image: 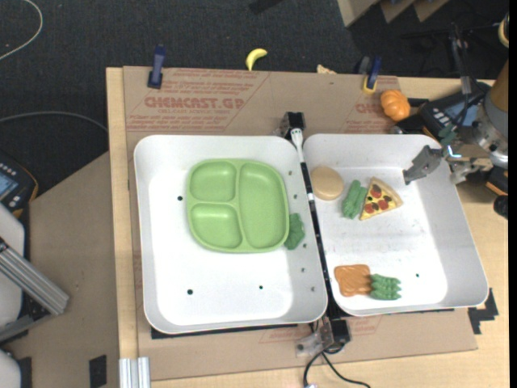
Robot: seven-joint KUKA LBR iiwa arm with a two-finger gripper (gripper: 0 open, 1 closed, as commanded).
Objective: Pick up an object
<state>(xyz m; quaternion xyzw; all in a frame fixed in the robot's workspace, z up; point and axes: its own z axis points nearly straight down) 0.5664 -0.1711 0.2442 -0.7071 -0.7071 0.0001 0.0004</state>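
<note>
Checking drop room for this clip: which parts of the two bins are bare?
Left bin: bare strip along the near edge, below the green divided plate. Right bin: bare middle and right, between the pizza slice and the orange piece. Crowded: right bin's upper left, around the round bun and green vegetable.

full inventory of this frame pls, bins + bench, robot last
left bin: 1, white, left half of bench
right bin: 1, white, right half of bench
divided plate: 1, light green, three compartments, in left bin
leafy toy: 1, dark green, at the plate's right edge, left bin
round bun: 1, tan, upper left of right bin
green vegetable: 1, right of bun
pizza slice: 1, red and yellow, right of that vegetable
orange piece: 1, lower right bin
green bunch: 1, touching orange piece
banana: 1, yellow, beyond bench's far edge
orange fruit: 1, on bench behind right bin
clamps: 2, blue, far edge
gripper: 1, grey, over right bin's upper right
</note>
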